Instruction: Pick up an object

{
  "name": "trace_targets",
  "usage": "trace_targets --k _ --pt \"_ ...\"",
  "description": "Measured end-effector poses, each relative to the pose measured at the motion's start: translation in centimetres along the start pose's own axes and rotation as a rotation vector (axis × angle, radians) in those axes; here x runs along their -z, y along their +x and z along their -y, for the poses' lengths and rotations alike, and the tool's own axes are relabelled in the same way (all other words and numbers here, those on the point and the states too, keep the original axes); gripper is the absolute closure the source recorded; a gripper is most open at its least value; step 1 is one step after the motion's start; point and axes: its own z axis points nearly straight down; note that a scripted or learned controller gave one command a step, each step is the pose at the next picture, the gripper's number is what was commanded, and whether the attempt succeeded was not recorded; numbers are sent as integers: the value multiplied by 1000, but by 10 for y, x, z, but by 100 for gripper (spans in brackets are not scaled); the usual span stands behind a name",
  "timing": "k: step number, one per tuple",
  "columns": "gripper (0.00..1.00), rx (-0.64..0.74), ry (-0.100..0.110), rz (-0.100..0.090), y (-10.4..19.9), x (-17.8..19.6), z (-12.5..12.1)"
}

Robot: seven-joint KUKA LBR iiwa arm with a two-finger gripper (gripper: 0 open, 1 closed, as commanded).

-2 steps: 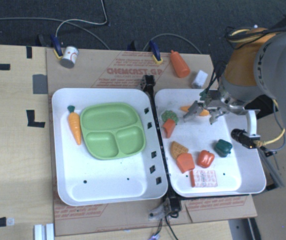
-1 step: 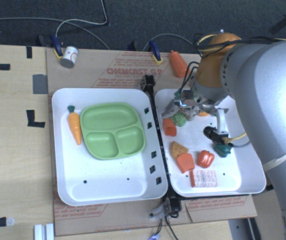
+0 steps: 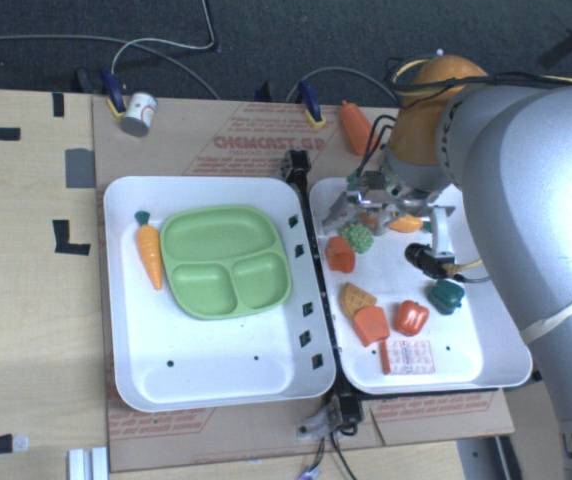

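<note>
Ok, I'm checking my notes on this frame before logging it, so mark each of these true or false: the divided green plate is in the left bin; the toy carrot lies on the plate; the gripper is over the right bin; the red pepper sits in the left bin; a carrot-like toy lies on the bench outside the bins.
1. The green plate is in the left bin: true.
2. The toy carrot lies on the plate: false, it lies in the bin beside the plate's left edge.
3. The gripper is over the right bin: true.
4. The red pepper sits in the left bin: false, it is in the right bin.
5. An orange carrot-like toy lies on the bench behind the bins: true.
</note>
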Motion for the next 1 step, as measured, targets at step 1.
trace_targets --k 1 --pt "0 1 1 -2 -2 0 0"
